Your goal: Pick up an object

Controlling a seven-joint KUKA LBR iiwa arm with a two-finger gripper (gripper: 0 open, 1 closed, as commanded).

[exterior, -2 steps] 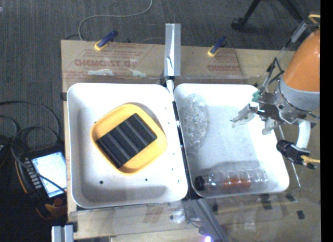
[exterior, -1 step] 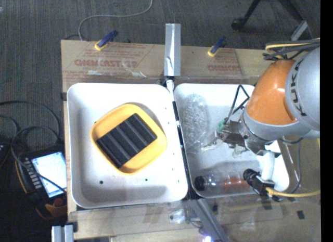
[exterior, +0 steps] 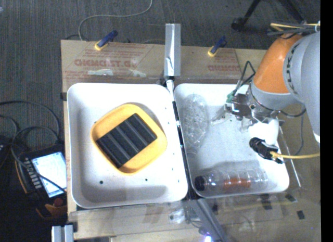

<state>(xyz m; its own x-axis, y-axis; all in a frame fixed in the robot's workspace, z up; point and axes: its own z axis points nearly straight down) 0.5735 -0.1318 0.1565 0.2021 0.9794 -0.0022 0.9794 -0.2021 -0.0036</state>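
We see three candidate objects. A clear plastic bottle (exterior: 231, 181) with a dark cap lies on its side along the near wall of the right bin (exterior: 218, 150). A crumpled clear plastic container (exterior: 193, 117) rests against that bin's left wall. A yellow tray-like object with a black ribbed insert (exterior: 129, 137) lies tilted in the middle of the left bin (exterior: 83, 176).

The gripper (exterior: 244, 113) sits over the far right part of the right bin, just below the orange band of the arm (exterior: 283, 74). We cannot tell how the tool is set — the wrist hardware hides it — and we see nothing carried.

Handling, in our judgement:
- Bottle: light, stiff enough, but smooth and round, so it may roll or slip. Grasp across the body at mid-length, perpendicular to its long axis.
- Crumpled container: very light, thin and yielding — it will deform under pressure. Pinch a fold or a rim.
- Yellow object: rigid and the heaviest here, and probably too broad to span. Grasp an edge.
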